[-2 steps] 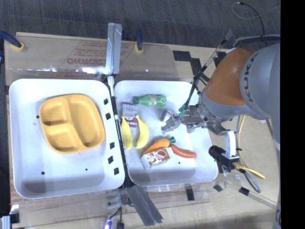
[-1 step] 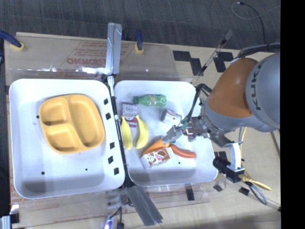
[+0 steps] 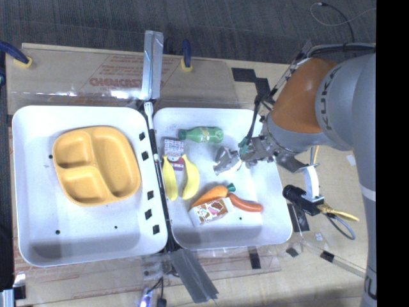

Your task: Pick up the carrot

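Camera view, fixed above the bench.

Item 1: gripper, on the grey arm with its orange band, reaching in from the right over the right bin. It hovers in the bin's middle zone; nothing visible between its tips. Whether the tips stand apart or together cannot be told from this angle.

Item 2: carrot, orange with a green top, lying tilted on the right bin's floor, below the gripper and slightly to its left, apart from it.

Item 3: sausage, reddish, just right of the carrot's green end, below the gripper.

Item 4: small printed packet, touching the carrot's lower side.

Item 5: two bananas, yellow, side by side, left of and below the gripper.

Item 6: green bottle, lying on its side, above and left of the gripper.

Item 7: small printed carton, left of the gripper, just above the bananas.

Item 8: left bin, well to the gripper's left, bearing a yellow divided plate with three compartments.
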`<state>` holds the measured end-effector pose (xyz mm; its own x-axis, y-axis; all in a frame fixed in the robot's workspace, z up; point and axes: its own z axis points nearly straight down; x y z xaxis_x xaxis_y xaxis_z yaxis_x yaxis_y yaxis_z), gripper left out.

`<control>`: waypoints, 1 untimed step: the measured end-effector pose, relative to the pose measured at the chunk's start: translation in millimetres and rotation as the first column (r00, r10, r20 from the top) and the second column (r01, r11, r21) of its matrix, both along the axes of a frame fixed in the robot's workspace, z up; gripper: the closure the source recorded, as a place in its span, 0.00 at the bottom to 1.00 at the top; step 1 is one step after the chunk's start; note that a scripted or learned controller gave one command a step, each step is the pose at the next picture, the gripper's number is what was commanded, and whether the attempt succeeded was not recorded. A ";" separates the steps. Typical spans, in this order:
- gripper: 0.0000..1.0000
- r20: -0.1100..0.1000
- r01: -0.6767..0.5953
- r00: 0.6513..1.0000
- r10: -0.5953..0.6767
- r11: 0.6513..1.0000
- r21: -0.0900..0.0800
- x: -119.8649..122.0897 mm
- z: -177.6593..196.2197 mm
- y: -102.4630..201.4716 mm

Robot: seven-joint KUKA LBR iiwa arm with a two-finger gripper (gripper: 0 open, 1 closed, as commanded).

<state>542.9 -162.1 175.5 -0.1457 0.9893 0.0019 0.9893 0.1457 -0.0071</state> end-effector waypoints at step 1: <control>0.00 0.001 -0.358 0.934 0.358 0.934 0.003 -14.9 16.3 18.4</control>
<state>528.0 -143.7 191.8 -0.4906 0.8713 0.0050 0.8713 0.4907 -0.0057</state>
